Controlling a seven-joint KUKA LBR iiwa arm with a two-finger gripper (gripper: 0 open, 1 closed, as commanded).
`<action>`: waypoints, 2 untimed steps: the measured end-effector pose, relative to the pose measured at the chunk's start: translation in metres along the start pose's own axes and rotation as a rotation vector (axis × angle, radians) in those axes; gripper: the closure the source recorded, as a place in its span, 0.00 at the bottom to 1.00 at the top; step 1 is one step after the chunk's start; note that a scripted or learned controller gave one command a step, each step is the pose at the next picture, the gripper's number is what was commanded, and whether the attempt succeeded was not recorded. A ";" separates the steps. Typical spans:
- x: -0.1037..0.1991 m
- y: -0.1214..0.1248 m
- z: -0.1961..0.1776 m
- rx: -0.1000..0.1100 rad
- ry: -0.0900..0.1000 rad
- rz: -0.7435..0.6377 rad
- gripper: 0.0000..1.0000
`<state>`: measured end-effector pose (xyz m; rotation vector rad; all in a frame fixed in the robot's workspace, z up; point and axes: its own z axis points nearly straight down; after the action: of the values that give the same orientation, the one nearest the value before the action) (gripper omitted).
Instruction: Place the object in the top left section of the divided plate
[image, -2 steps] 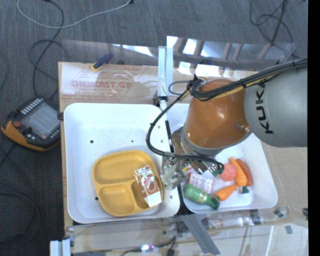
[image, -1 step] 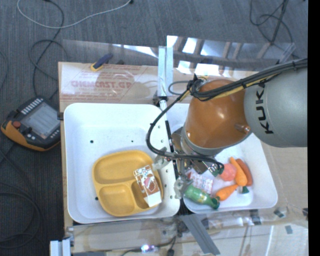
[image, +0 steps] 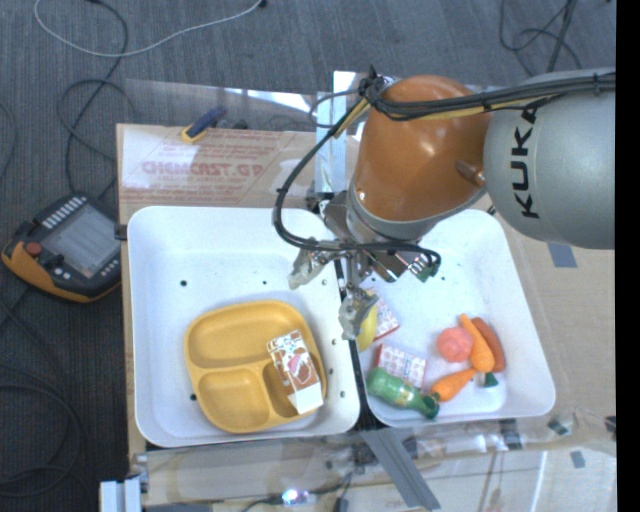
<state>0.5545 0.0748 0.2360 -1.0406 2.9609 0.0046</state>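
Tool: the tool hangs over the seam between the two bins; whether it is wide, narrow or gripping, I cannot tell from here.
Near the tool: a yellow item sits just beside its tip, possibly the object to carry; contact unclear.
Divided plate: the yellow divided plate lies in the left bin, down-left of the tool.
Already there: a carton lies in the plate's right section.
Coming move: the target section lies leftward, a short crossing over the seam.
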 end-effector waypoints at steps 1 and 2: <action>0.092 -0.027 0.053 -0.002 0.005 -0.182 0.00; 0.090 -0.027 0.045 -0.004 0.002 -0.180 1.00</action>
<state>0.5009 -0.0021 0.1902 -1.3041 2.8582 0.0090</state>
